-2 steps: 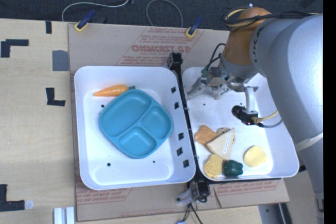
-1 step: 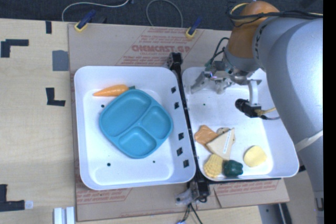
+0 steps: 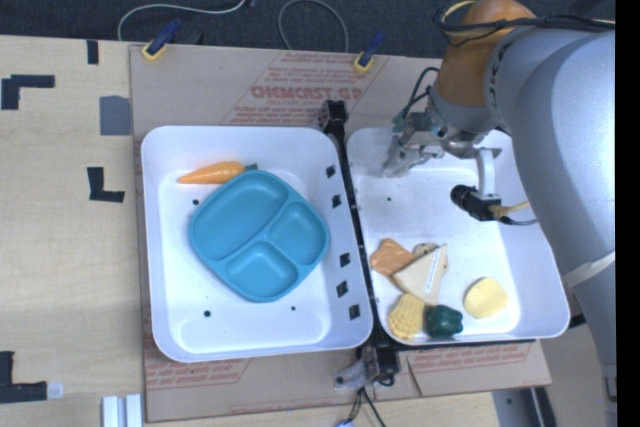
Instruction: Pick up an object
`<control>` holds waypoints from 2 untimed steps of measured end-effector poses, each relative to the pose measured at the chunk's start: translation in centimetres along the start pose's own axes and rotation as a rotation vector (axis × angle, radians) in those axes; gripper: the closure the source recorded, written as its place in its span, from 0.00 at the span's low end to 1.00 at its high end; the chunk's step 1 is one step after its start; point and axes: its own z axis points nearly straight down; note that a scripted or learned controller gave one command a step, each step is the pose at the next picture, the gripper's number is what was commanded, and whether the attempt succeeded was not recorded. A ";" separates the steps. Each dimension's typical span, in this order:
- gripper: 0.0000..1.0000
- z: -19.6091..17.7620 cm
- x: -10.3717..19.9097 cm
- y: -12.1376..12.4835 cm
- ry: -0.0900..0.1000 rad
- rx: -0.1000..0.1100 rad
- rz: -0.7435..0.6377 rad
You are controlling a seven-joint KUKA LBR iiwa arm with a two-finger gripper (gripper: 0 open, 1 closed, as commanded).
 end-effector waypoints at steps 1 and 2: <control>0.00 0.1 0.0 0.0 -0.001 0.000 0.000; 0.00 1.0 1.2 -0.1 -0.003 0.005 0.002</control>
